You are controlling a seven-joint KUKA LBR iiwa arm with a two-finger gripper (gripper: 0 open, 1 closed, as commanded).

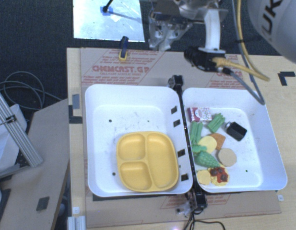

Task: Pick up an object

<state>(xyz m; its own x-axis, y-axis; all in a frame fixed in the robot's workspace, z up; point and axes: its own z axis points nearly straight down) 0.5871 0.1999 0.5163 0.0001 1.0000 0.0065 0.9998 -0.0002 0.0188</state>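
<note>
The arm (277, 13) is reaching in from the upper right, its gripper (162, 35) hanging above the bench beyond the bins' far rims; whether it is clenched or released cannot be told. The left bin (100, 109) is bearing a yellow divided tray (148, 160) toward its near side, leaving its far half open. The right bin (267, 147) is holding small toy foods (209, 147) clustering against the shared wall, with a black block (235, 130) lying diagonally just beside them.

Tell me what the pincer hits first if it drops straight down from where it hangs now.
Probably the bare bench behind the bins, not the toys; the pincer hangs beyond both bins, though depth is unclear.
</note>
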